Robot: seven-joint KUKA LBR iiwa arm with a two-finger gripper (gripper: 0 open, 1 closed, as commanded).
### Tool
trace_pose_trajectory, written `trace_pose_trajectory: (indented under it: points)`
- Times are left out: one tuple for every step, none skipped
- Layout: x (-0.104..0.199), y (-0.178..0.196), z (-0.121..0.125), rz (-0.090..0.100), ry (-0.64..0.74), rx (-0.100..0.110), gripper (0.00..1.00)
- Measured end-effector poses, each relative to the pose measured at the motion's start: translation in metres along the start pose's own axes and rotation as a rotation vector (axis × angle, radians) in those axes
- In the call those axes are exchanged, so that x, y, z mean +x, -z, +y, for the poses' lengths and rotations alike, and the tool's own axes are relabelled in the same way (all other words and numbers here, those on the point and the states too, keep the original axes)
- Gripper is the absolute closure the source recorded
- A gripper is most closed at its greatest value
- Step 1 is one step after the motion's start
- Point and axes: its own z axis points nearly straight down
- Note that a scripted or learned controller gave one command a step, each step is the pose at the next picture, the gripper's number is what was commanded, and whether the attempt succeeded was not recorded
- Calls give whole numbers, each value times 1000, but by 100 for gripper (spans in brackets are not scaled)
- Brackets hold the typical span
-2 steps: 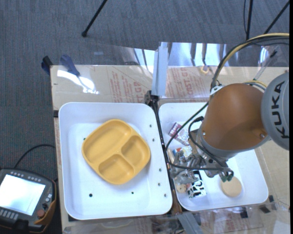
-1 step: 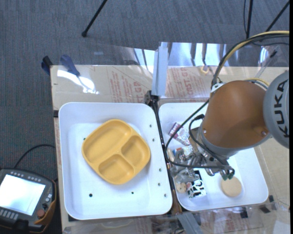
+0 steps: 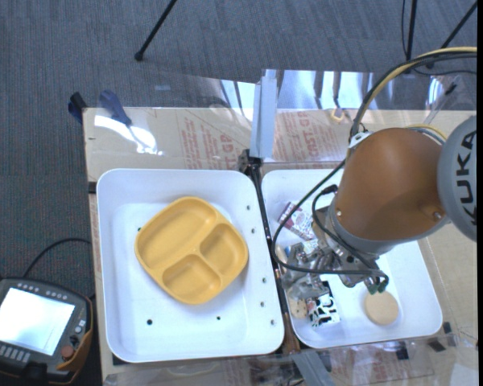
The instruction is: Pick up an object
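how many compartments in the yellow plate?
3: in the yellow divided plate in the left bin, one long along its upper-left side, two smaller along its lower-right.

One fixed camera looks down at a slant from above the counter [image 3: 185,139], framing both white bins [image 3: 113,215] and surrounding floor.

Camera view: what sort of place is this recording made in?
Probably a robotics lab: a KUKA arm over two white bins, a teach pendant on grey carpet, and tripod legs behind the bench.

Smooth matt yellow plastic tray [image 3: 191,249] lies in a glossy white plastic bin [image 3: 113,215]; the counter [image 3: 193,139] looks like printed cardboard.
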Motion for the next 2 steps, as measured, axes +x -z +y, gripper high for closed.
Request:
trace_pose_trajectory:
  points:
    - [-17,-8,44,0,76,2,100]
    - [-18,1,46,0,79,2,100]
